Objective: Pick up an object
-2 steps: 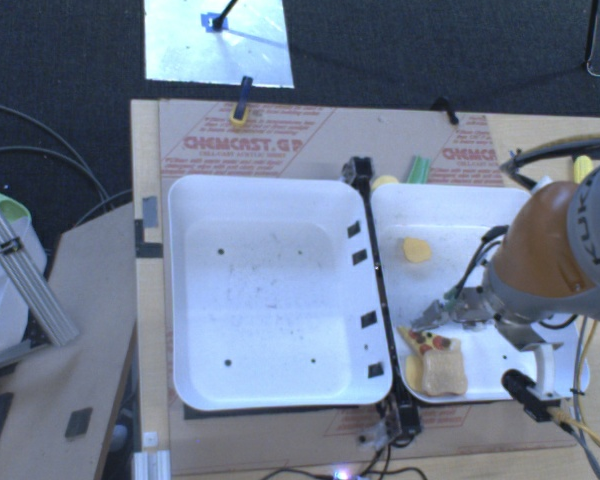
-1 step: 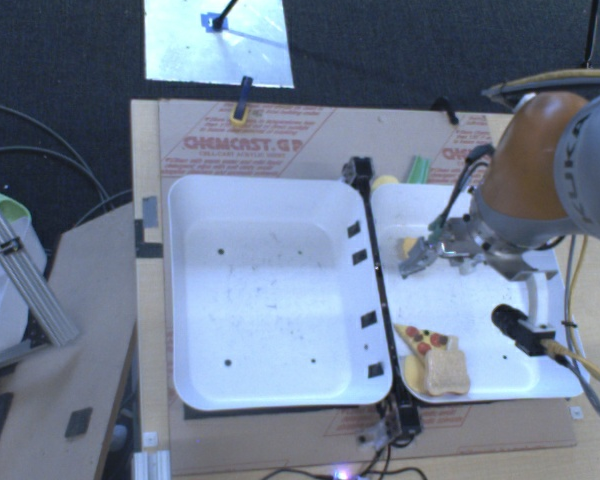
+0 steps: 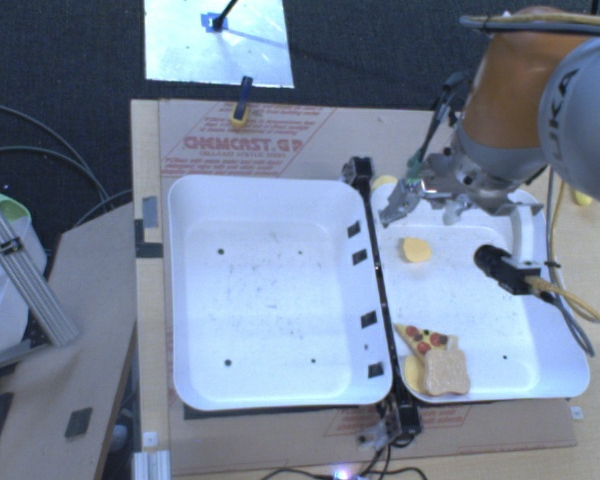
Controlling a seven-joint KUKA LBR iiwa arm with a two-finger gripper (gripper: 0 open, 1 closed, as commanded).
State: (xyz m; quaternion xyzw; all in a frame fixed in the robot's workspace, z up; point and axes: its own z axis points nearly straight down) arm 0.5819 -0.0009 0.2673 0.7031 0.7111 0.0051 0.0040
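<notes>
We see the pincer (image 3: 435,200) above the right bin (image 3: 550,368), near a yellow piece (image 3: 416,251); its state we cannot tell.

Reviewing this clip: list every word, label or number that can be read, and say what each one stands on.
"CHEMCAST GP": red print, seen reversed, on the brown board under the bins.
Smaller red lines beside and below it: too blurred to read.
Dark letters on the arm's grey shell: cut off, not readable.
</notes>
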